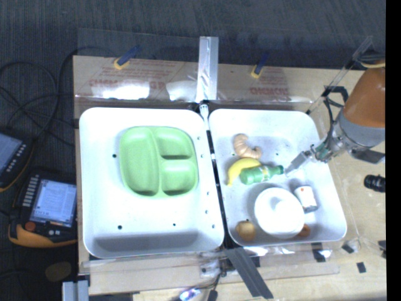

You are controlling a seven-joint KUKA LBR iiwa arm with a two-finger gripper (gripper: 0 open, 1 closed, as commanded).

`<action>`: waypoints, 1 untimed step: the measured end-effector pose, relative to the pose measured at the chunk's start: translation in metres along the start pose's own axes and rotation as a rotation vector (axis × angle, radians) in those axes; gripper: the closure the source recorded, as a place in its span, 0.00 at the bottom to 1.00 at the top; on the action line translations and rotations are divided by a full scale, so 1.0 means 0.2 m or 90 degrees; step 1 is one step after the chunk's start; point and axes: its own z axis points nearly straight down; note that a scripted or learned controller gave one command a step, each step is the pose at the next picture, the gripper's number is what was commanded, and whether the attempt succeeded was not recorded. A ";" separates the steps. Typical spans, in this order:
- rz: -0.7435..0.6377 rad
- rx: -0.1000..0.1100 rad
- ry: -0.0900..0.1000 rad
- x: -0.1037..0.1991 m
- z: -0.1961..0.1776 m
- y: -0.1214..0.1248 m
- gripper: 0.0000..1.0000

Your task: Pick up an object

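Green bottle [260, 174] lies sideways beside banana [240, 167].

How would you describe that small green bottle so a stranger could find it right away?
Start at the right white bin, the one crowded with small things. Near its middle, just above the big white bowl, the green bottle lies on its side, right against a yellow banana. It is the sole green item in that bin, and the claw is just off its cap end.

Claw [299, 160] low, arm [366, 108] at right
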 end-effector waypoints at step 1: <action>-0.084 -0.001 0.002 0.10 0.27 -0.21 0.00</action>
